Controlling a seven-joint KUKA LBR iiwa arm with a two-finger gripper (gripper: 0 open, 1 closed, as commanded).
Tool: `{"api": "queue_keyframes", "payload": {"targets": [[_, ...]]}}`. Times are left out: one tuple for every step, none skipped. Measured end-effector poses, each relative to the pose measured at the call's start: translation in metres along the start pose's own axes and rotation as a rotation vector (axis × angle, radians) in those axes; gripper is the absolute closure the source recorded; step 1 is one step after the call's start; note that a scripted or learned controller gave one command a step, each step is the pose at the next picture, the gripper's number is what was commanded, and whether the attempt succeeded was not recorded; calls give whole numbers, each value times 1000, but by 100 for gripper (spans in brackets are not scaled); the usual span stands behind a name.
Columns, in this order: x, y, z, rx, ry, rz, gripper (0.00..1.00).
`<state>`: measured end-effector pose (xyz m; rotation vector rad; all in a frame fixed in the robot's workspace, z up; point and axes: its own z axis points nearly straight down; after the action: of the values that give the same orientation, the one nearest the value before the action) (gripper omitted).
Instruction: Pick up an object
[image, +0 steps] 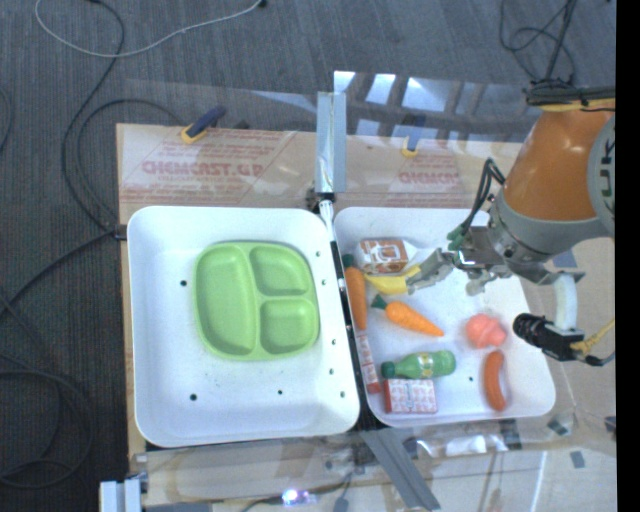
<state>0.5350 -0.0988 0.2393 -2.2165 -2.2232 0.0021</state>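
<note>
The right bin (530, 400) holds several toy foods: a yellow banana (391, 282), a brown-and-white packet (384, 254), two carrots (414, 318) (356, 297), a green bottle (420, 365), a red carton (410, 396), a pink ball (485, 331) and a sausage (494, 380). My gripper (432, 270) reaches in from the right, low over the bin's upper middle. Its fingers (428, 266) point left, ending just right of the banana and above the carrot. Nothing shows between them.
The left bin (160, 400) carries a green divided plate (257, 299). A metal post (331, 140) rises behind the ridge where the bins meet. The arm's orange band (560, 165) overhangs the right bin's upper right corner. Cables lie on the carpet at left.
</note>
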Motion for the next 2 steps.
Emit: {"api": "queue_keyframes", "payload": {"targets": [[4, 26, 145, -2, 0, -67, 0], [3, 26, 137, -2, 0, -65, 100]]}}
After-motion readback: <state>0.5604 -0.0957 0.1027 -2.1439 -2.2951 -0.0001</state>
